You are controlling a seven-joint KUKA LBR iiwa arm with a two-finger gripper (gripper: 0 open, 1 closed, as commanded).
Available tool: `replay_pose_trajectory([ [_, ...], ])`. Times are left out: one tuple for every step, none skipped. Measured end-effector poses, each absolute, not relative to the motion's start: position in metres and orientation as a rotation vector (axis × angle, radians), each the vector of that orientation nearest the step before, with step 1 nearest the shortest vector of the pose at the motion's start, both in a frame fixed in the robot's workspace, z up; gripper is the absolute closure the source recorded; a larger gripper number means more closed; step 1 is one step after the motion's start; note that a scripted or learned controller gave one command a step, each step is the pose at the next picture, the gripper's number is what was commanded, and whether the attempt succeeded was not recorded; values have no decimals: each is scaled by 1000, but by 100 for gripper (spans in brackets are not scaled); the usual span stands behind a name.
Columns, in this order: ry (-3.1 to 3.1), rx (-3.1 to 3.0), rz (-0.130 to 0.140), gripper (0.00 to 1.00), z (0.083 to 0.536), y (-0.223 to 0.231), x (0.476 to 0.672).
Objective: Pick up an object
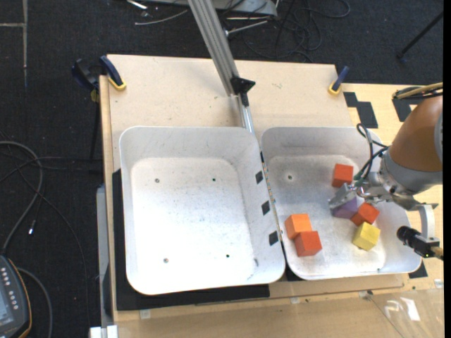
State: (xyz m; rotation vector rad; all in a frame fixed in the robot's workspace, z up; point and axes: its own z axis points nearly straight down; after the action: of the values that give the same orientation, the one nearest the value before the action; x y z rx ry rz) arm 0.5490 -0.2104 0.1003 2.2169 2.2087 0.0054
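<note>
Reaching in from the right, the pincer (350,193) is hanging low inside the right-hand shallow white bin (310,146), its metal tip sitting just over a small pale purple block (345,207); whether it is apart or together I cannot tell, since the wrist is blocking the view. The grey arm with its orange band (420,141) is leaning over the bin's right rim.

Five blocks are lying in this bin. An orange-red cube (343,174) is resting just above the pincer, near the bin's middle. A small red cube (365,213) is sitting right beside the purple block, and a yellow cube (366,236) is lying just below that, close to the front right corner. Towards the left wall, an orange cube (298,224) and a red cube (308,243) are touching each other.

The left-hand shallow white bin (141,189) is sitting alongside on the pale wooden surface (176,94).
</note>
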Motion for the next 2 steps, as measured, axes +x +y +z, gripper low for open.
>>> replay_pose_trajectory([
  [2218, 2210, 7, 0, 193, -214, 584],
  [2227, 2224, -4, 0, 135, -189, 561],
])
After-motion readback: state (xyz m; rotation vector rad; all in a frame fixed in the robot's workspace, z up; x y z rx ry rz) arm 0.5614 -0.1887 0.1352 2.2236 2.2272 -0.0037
